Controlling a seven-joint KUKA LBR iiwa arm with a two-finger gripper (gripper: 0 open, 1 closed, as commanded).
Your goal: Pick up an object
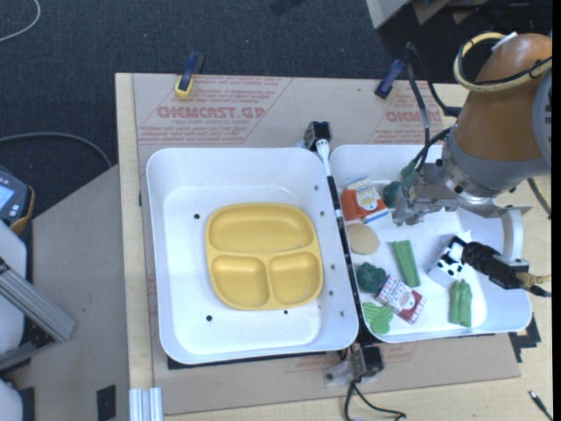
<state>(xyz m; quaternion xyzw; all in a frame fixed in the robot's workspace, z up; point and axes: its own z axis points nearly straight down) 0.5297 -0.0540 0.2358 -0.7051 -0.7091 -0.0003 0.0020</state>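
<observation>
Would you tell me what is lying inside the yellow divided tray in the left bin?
The yellow tray shows three bare compartments with nothing in them. It covers the middle of the left bin floor, so anything beneath it is hidden.

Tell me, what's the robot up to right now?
Gripper low in the right bin, by the orange carton. Nothing seen held. Yellow tray sits in the left bin.

Light: bright, even, overhead; the two white bins [166, 235] read almost blown out.
Glare: a soft sheen on the yellow divided plate [263, 254] and on the arm's orange band [513, 103].
Shadows: faint, short, close under the small items in the right bin.
Focus: moderately soft throughout; print on the bench board [210, 112] is legible but fuzzy.
Corners: dark floor, little detail.
</observation>
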